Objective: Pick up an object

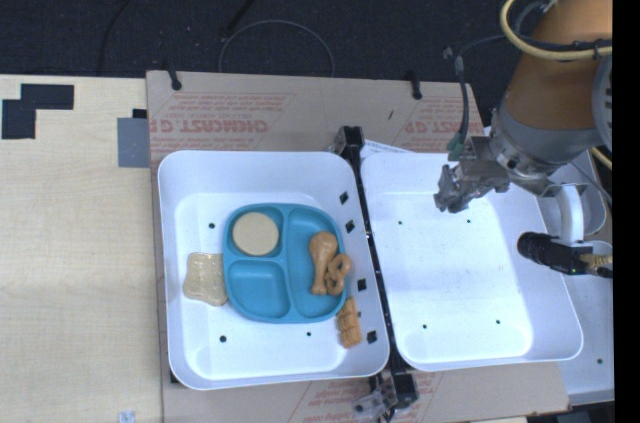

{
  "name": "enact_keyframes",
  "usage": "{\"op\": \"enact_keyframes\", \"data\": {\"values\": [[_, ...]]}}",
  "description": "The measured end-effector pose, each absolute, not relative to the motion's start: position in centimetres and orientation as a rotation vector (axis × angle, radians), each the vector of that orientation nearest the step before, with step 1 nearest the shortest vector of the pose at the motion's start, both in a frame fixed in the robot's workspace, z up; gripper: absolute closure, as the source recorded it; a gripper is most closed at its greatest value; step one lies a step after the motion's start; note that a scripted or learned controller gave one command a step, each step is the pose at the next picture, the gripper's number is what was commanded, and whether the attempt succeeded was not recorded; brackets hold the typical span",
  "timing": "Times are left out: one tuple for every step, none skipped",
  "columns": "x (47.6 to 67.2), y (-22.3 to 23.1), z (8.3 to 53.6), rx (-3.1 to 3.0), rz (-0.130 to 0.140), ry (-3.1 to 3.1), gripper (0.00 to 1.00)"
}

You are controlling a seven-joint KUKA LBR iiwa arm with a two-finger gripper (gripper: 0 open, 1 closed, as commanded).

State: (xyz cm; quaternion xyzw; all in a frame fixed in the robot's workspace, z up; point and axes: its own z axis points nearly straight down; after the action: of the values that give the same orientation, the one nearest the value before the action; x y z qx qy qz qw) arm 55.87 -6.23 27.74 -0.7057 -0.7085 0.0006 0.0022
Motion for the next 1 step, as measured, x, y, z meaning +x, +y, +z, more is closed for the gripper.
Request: {"op": "enact_keyframes", "data": {"values": [[54.02,-1.78,25.95,-2.214,0.005,-2.221,1.0]]}}
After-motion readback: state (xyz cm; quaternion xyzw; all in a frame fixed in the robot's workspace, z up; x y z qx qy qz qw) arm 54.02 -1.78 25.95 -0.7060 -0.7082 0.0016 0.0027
